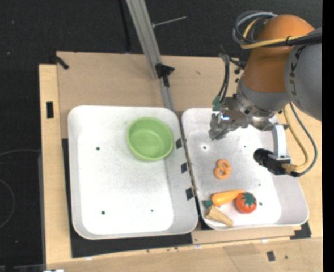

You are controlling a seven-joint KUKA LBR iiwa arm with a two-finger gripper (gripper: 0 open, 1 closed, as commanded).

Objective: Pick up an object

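Observation:
In the right bin [291,205] lie an orange pretzel [223,169], an orange carrot [225,197], a red tomato [246,202] and a tan cone-shaped piece [219,216] near the front edge. A green bowl [149,139] sits in the left bin [98,197]. My gripper [216,128] hangs over the back left part of the right bin, above and a little left of the pretzel. Nothing shows between its fingers.
A slanted metal post [147,41] rises behind the bins, its foot near the divider between them. A black cable fitting [267,160] hangs off the arm over the right bin's right side. The wooden bench [98,84] surrounds both bins.

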